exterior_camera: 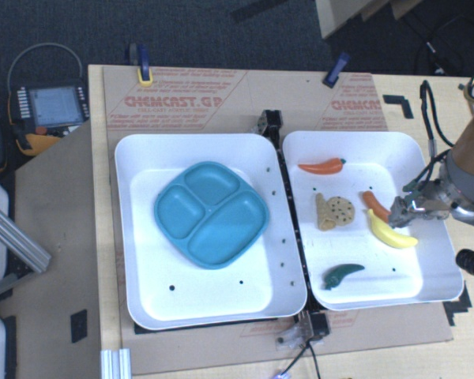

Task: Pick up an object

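Over the right bin (426, 287) the arm (468, 172) reached in from the right edge, its wrist low above the bin's right half and the pincer (400, 212) pointing left and down. Whether the pincer was released or clenched could not be told from this slant, and nothing showed plainly between its tips.

Just below and beside the pincer lay a yellow banana (392, 232), slanting down toward the right, its upper end at the pincer's tip; touching or only close, I cannot tell. An orange carrot (374, 203) lay just left of the pincer, its lower end meeting the banana's upper end. Further left, near the bin's middle, sat a tan cookie (334, 211). A red pepper (322, 165) lay toward the far rim, well apart from the pincer, and a green pepper (342, 274) lay near the front rim.

The left bin (134, 235) held a blue divided plate (212, 213), lying flat and turned at an angle. Both bins stood side by side on the surface (237, 85), touching along their inner edges.
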{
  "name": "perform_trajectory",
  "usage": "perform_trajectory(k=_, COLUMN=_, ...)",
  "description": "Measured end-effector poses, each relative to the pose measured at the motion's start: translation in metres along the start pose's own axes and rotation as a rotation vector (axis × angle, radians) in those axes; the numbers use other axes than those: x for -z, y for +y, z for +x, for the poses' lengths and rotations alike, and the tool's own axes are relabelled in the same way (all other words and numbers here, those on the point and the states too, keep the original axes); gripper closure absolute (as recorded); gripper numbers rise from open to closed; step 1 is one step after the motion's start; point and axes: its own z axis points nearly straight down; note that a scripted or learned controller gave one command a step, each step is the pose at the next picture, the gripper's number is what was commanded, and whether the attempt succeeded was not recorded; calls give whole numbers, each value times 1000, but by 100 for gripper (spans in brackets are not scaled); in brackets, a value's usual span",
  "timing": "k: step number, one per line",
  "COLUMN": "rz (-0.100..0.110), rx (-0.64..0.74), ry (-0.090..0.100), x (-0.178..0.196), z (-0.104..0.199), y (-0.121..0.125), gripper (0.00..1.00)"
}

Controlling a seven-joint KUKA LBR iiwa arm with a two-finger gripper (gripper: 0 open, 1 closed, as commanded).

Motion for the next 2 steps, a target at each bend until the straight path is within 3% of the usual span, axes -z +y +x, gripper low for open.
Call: perform_trajectory(k=2, rz=9, rx=5, ry=5, x=4, z=99, y=17, gripper=100)
